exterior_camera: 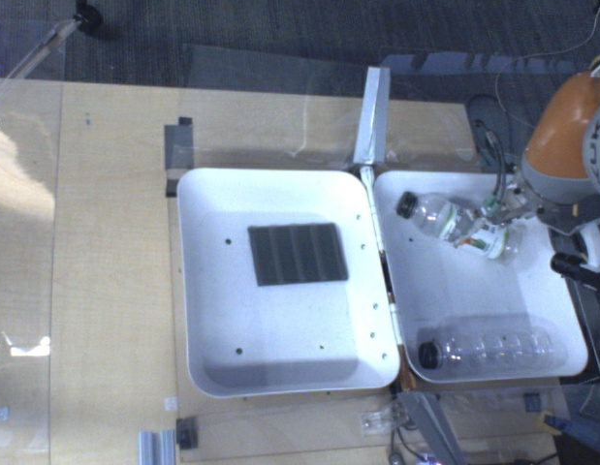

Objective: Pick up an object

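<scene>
**Arm over the right bin, clear bottle lying crosswise beneath it**

Camera view: The grey arm with its orange band (561,134) reaches in from the right and hangs over the far right part of the right-hand shallow white bin (571,352). Its two-finger gripper (500,211) sits just above the labelled end of a small clear plastic bottle with a black cap (437,215). That bottle lies on its side in the far half of the bin, long axis running left to right and tilted slightly, cap pointing left toward the divider, so most of its body stretches away from the gripper to the left. A second, larger ribbed clear plastic bottle with a dark cap (489,350) lies along the near wall, well apart from the gripper. The left-hand white bin (198,260) holds a dark ribbed rectangular pad (298,254).

Whether the gripper is released, clenched or touching the bottle I cannot tell: clutter at the wrist and the bottle's transparent, glinting label end blur together there.
</scene>
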`<act>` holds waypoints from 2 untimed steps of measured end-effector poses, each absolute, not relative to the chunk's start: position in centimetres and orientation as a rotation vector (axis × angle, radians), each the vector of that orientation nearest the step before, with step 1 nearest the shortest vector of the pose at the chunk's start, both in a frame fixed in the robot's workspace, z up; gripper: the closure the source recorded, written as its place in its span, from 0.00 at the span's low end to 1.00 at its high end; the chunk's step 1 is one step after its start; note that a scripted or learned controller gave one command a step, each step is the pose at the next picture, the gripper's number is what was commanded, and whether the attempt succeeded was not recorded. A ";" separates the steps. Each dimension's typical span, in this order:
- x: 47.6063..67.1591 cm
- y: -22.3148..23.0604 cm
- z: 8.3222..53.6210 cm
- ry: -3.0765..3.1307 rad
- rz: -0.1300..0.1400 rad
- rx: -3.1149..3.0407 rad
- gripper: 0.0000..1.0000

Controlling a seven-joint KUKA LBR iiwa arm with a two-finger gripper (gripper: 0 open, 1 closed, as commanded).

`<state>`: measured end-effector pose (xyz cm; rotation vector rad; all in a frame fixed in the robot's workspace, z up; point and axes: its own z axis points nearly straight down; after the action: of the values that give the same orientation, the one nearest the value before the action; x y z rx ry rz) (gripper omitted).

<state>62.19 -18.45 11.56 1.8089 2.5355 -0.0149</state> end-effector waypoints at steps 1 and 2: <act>65.3 -19.7 10.9 2.614 -0.036 1.786 0.00; 65.9 -19.2 10.8 2.646 -0.070 1.748 0.00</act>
<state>65.93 -19.19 10.77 1.7475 2.6461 -0.0700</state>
